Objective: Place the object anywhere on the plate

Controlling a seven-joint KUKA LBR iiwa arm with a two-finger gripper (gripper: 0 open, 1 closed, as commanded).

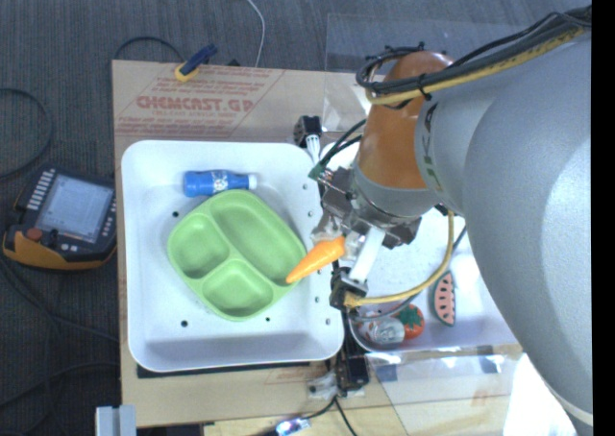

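1 carrot [315, 260] in gripper [336, 250], over rim of 1 green plate [231, 252]; 1 blue bottle [218, 181] nearby; 2 bins [144, 232].

The plate [233, 252] lies in the left bin [144, 328]. A bottle [218, 181] lies just behind the plate; a carrot [315, 259] overlaps the plate's right rim; a watermelon slice [443, 298] lies well right.
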